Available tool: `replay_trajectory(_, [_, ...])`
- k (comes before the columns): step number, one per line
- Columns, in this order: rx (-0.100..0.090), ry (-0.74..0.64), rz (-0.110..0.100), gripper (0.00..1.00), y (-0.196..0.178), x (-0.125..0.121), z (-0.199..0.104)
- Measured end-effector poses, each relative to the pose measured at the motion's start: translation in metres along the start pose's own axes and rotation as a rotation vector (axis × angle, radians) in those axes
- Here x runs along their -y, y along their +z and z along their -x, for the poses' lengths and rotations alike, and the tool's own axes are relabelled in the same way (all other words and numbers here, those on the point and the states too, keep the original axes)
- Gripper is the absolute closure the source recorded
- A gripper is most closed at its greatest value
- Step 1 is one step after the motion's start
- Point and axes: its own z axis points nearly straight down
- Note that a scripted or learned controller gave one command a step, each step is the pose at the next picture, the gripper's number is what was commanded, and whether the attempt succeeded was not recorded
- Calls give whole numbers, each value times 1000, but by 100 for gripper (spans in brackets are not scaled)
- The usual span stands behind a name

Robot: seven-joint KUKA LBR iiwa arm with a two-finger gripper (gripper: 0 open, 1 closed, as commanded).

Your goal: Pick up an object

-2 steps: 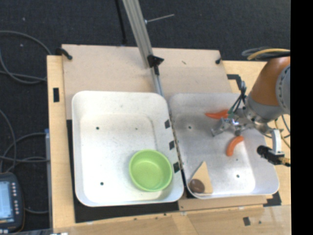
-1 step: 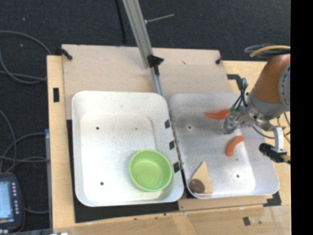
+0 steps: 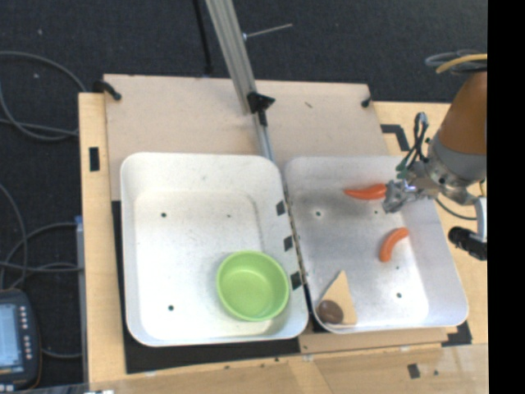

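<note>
- Claw (image 3: 396, 197) sits low over the right bin's (image 3: 426, 302) upper right part, at the end of the grey arm (image 3: 461, 150) with its orange band, coming in from the right edge.
- Claw tip is right at the right end of an orange carrot-like piece (image 3: 363, 192) — looks touching or just beside it, cannot tell which, and cannot tell the claw's state either.
- Second orange piece (image 3: 393, 244), short and curved, lies apart from the claw, below it, toward the bin's right middle.
- Tan wedge-shaped piece (image 3: 342, 295) at the right bin's lower left corner, with a small brown round object (image 3: 330, 311) at its lower edge, touching or overlapping it.
- Left bin (image 3: 156, 195) holds a green bowl (image 3: 253, 285), upright, in the lower right part — close to the wall shared with the right bin.
- Both bins sit side by side on the tabletop (image 3: 180, 109).
- Slanted metal rail (image 3: 234, 43) runs from top centre down to between the bins.
</note>
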Motion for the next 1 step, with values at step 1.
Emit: replay_trajectory(1, [2,0,1,100,-54,-9,9])
